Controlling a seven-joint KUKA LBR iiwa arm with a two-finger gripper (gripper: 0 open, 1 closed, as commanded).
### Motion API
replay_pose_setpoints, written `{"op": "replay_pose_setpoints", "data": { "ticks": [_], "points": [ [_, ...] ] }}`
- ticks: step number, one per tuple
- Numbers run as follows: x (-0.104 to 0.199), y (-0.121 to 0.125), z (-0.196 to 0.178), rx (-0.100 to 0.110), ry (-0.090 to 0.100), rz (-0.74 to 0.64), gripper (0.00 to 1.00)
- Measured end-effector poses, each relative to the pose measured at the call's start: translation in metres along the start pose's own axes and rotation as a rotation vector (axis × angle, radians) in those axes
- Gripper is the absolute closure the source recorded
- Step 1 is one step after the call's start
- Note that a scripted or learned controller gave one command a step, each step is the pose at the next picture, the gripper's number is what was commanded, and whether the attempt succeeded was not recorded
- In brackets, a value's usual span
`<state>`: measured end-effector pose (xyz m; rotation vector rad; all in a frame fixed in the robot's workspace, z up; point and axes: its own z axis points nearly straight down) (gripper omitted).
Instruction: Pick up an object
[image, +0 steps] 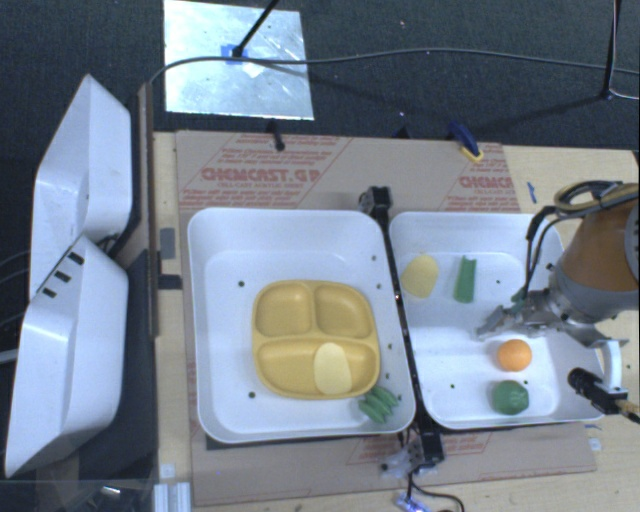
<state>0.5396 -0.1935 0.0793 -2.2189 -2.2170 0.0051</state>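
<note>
"CHEMCAST GP" on cardboard sheet (262, 165)

We look down from one fixed camera above the surface (330, 165), tilted slightly, far enough off to take in both white bins: the left bin (215, 330), the right bin (450, 370), with the arm (600, 255) entering from the right

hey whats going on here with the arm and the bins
A KUKA arm reaches in over the right bin on a pick-up try. Its gripper hangs just above the orange ball and holds nothing. A green ball, a green stick and a yellow piece lie nearby.
</note>
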Motion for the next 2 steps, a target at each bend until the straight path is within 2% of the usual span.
{"op": "replay_pose_setpoints", "data": {
  "ticks": [1, 2],
  "points": [
    [0.037, 0.059, -0.006, -0.008, -0.001, -0.006, 0.00],
    [0.034, 0.058, -0.016, -0.008, -0.002, -0.002, 1.00]
  ]
}}
